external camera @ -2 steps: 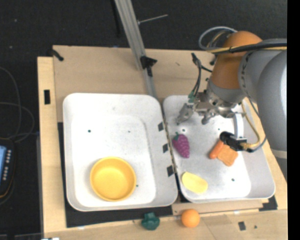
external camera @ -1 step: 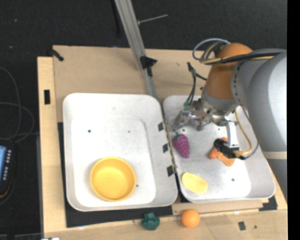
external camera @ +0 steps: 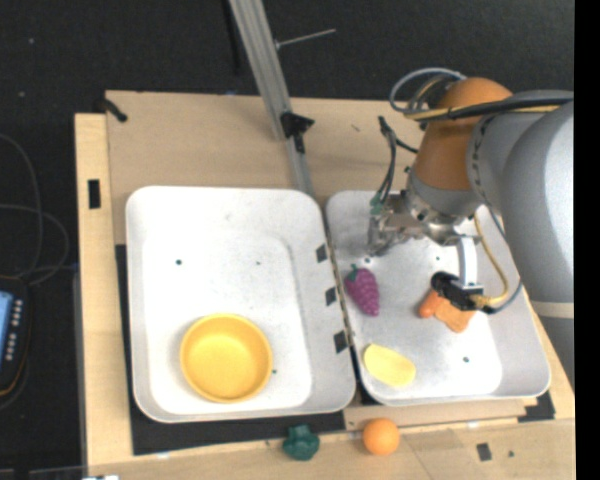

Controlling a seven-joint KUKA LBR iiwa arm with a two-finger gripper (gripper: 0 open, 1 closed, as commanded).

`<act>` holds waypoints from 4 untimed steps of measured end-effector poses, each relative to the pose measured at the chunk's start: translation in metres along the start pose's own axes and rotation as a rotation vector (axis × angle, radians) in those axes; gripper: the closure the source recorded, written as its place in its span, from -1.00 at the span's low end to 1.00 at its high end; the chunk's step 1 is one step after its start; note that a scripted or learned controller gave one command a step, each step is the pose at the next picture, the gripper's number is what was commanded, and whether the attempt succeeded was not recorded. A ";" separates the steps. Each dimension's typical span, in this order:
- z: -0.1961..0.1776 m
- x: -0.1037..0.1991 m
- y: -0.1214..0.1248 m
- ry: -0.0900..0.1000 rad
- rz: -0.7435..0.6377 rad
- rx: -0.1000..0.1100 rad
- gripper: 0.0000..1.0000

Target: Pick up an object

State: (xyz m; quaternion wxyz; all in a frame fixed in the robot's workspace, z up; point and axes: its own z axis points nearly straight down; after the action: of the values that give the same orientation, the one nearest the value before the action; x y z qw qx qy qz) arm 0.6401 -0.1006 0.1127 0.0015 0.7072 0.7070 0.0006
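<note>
I read the gripper (external camera: 380, 236) as hanging over the upper left part of the right bin (external camera: 500, 368), just above the purple grape bunch (external camera: 362, 291). At this slant I cannot tell how the end effector is set, and I see nothing carried in it.

Taking the grape bunch as my landmark, it lies in the right bin close to that bin's left wall. A pale yellow piece (external camera: 389, 365) lies below it, near the bin's lower edge. An orange object (external camera: 445, 308) lies to its right, partly under a dark fitting on the arm. A yellow bowl (external camera: 226, 357) sits well to its left, in the left bin (external camera: 160, 218). An orange ball (external camera: 380, 436) and a green object (external camera: 301, 442) rest on the bench below both bins.

My judgement is that the grape bunch is the nearest candidate. It looks like a light toy, bumpy and probably somewhat yielding, so it should not be fragile. The lobes may let it roll or slip. I would close across its narrow width at mid-body, clear of the bin wall.
</note>
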 end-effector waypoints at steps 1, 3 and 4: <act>-0.064 -0.007 0.003 0.000 0.001 -0.005 1.00; -0.168 0.000 0.005 0.001 -0.004 -0.003 1.00; -0.150 0.054 0.012 0.001 -0.006 0.004 1.00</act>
State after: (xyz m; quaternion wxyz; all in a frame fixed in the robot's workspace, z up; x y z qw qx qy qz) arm 0.6520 -0.0460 0.2627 0.0000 0.7052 0.7090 -0.0004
